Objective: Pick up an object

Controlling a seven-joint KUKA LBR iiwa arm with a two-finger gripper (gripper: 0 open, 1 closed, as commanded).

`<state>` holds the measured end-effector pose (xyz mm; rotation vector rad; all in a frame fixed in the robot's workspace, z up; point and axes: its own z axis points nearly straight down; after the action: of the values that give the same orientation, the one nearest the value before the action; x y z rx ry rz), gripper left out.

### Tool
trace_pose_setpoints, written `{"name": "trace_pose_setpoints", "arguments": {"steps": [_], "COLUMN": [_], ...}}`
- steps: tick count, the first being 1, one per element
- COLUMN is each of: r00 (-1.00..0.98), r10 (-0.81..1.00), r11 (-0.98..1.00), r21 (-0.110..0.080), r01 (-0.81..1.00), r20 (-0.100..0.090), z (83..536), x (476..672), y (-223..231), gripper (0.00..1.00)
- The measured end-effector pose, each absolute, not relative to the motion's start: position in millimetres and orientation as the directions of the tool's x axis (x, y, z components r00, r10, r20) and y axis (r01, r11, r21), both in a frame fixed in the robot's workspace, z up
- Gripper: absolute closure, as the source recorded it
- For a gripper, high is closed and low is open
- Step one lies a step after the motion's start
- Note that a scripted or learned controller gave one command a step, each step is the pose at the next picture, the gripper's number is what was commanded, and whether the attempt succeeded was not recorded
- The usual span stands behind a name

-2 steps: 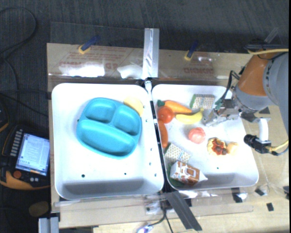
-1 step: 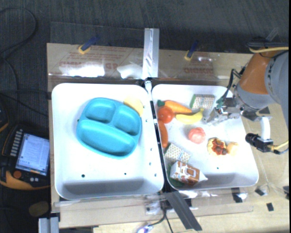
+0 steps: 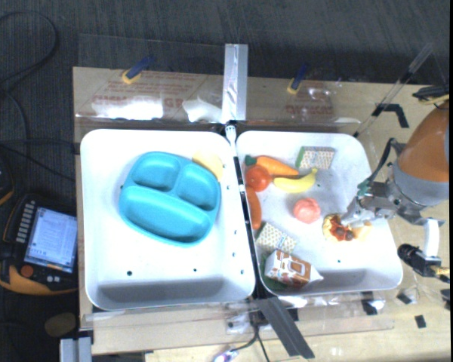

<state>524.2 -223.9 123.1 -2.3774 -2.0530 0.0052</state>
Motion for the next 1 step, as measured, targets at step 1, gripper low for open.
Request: {"name": "trace_pose_setpoints", "arguments": {"steps": [1], "r00": [0.272], "r10": [0.962], "r11": [-0.272], "r21": [-0.002], "r01": [0.962], "r20": [-0.003], "z": [188.2], "x": [561.0], "y": [-191.4], "gripper": [1.00]}}
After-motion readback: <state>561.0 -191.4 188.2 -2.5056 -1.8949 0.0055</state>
